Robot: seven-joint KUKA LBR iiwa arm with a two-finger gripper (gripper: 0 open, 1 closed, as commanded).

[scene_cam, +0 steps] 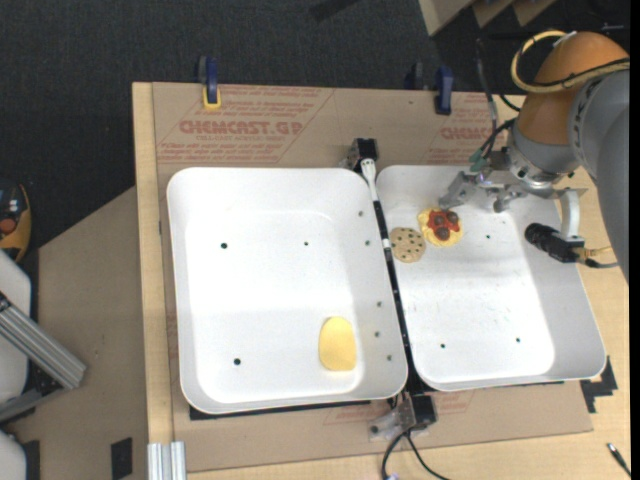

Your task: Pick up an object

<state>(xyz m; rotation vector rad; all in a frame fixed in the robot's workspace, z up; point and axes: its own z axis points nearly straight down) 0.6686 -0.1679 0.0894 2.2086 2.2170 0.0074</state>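
Observation:
In the right bin [500, 348], near its far left corner, lie a small pizza-like toy [441, 226] with red and yellow topping and a round tan cookie [406, 243], side by side. A yellow oval piece [338, 343] rests near the front of the left bin [250, 268]. My gripper [473, 202] hangs over the far part of the right bin, just right of and behind the pizza toy. Its fingers are spread open, with nothing between them. The left fingertip [450, 200] is close to the toy's far edge.
The grey arm with its orange band [565, 88] comes in from the upper right. A black plug on a cable [550, 240] hangs over the right bin's right side. A black divider strip [383, 258] runs between the bins. Clamps [210, 80] hold the cardboard base.

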